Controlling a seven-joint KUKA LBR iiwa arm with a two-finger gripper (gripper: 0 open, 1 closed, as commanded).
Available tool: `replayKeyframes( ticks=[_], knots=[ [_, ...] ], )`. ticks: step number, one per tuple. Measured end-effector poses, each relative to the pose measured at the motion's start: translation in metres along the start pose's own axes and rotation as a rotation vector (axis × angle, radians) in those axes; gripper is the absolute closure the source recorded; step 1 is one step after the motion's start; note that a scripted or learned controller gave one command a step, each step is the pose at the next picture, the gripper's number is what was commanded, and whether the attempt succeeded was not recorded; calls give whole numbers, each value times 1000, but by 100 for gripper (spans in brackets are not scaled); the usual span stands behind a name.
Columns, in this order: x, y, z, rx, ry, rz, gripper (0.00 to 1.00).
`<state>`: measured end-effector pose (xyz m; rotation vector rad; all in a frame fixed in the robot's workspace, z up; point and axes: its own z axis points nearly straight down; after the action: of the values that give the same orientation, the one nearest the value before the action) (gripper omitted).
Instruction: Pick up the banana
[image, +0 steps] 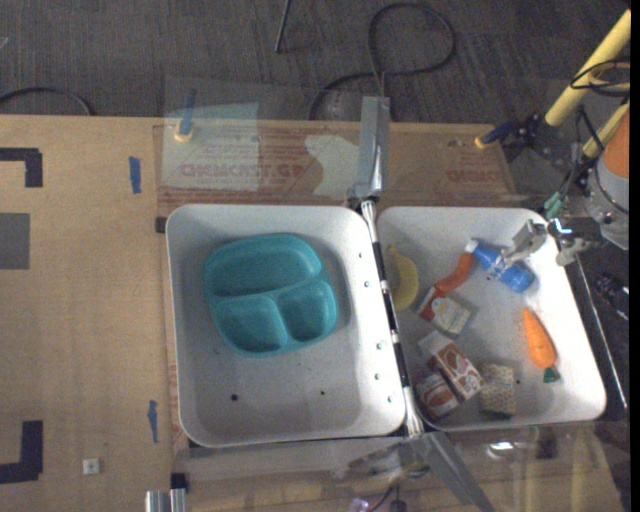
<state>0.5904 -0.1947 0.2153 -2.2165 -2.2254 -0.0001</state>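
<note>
The banana (404, 279) is yellow and lies against the left wall of the right bin (584, 345), partly tucked beside the divider. My gripper (548, 242) hangs over the bin's upper right corner, far to the right of the banana. Its fingers are open and hold nothing. A blue object (514, 275) lies just below the left finger (527, 238).
An orange bottle (462, 268), a small carton (447, 311), a carrot (539, 342), a red box (458, 368), a can (435, 395) and a patterned block (498, 390) share the right bin. The left bin (190, 340) holds a teal divided plate (270, 292).
</note>
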Motion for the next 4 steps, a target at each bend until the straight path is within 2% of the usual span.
replayKeyframes(
  ticks=[1,2,3,4],
  knots=[
    [75,-53,-60,0,0,-140,0],
    [95,-89,-35,1,1,-66,0],
    [164,47,12,-2,-2,232,0],
    [153,-19,32,5,-1,640,0]
  ],
)
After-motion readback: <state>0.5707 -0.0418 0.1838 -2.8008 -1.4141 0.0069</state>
